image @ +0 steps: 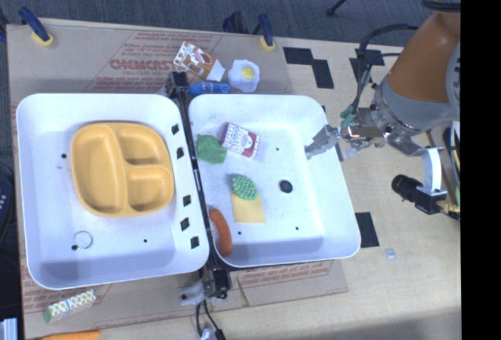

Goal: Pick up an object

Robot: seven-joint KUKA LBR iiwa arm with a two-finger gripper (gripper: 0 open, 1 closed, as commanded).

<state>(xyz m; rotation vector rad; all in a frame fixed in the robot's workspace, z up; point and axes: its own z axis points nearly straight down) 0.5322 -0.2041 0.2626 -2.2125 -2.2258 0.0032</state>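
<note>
The right bin (333,205) holds a small red and white carton (239,139), a green leafy piece (210,149), and a green knobbly piece (244,187) that rests on the top edge of a yellow slice (249,210). An orange sausage-shaped item (221,230) lies against the bin's left wall near the front. My gripper (319,142) hangs over the right bin's right rim, apart from all these items, with nothing seen in it. The grey arm with its orange band (423,64) reaches in from the right.
A yellow divided plate (123,168) lies in the left bin (39,252). Behind the bins sit a small carton (192,58), a fried egg toy (245,74) and a blue item (207,88). A wrapped item (70,305) lies at the front left. A dark spot (286,187) marks the right bin's floor.
</note>
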